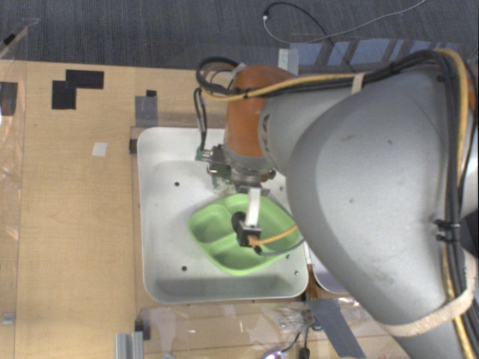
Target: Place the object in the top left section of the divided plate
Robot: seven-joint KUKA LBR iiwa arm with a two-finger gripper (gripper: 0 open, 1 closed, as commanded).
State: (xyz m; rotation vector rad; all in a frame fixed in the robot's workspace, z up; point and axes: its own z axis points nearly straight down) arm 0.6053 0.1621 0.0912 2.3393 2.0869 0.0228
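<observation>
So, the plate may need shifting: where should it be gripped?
Pinch the plate's raised rim at its left edge, coming down from above on the view's left. It lies flat in the bin, and the arm hangs over its right side.

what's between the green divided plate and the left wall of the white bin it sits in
Nothing. In the camera view, the stretch from the green divided plate to the left wall of the white bin is bare white floor.
</observation>
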